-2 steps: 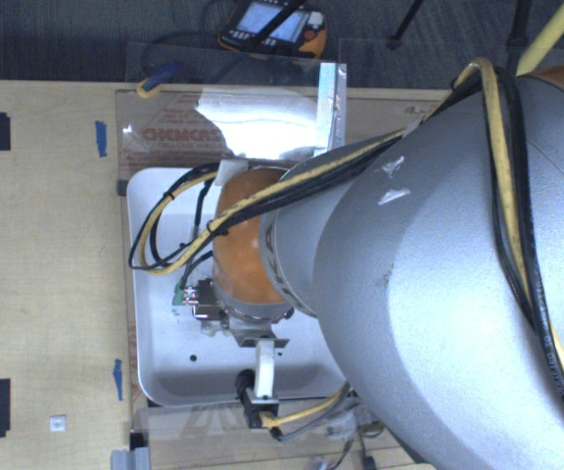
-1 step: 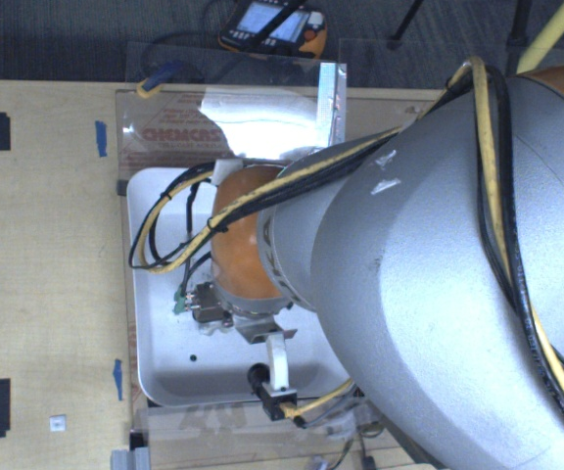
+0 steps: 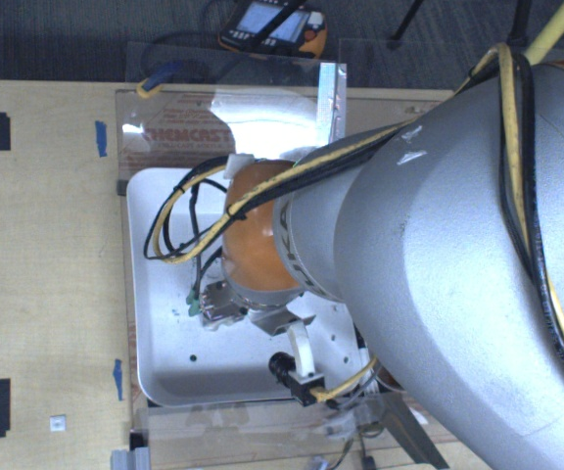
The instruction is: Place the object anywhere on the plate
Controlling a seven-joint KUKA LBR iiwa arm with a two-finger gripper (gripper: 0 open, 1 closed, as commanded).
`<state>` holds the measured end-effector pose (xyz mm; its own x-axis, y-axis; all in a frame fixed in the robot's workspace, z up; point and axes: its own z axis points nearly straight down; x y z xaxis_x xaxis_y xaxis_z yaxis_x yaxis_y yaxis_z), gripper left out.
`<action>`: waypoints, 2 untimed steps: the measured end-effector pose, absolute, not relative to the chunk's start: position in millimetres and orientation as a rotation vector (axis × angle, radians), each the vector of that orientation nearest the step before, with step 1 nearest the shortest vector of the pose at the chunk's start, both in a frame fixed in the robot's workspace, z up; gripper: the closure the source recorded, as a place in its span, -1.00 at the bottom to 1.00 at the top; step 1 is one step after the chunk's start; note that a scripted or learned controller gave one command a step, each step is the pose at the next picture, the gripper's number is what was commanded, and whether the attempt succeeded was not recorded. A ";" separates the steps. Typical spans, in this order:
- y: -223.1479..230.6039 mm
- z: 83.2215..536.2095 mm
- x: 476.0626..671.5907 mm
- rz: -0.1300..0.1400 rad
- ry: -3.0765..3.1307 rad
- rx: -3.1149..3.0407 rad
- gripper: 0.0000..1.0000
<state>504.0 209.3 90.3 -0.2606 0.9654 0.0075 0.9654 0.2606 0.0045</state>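
Honestly, with my gripper [image 3: 213,304] low over the white bin [image 3: 160,351], I cannot tell its grip, where the object lies, or its weight, so I'd judge a gentle mid-body hold safest.

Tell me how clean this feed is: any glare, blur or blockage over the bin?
Camera view: strong glare washes out the clear panel behind the white bin; the grey arm sits close to the lens, soft-edged, and covers most of the right side; its orange band and yellow cable hang over the bin, casting soft shadows on its floor.
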 end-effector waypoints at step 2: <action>194.6 130.4 480.7 0.002 -2.223 -2.220 -1.00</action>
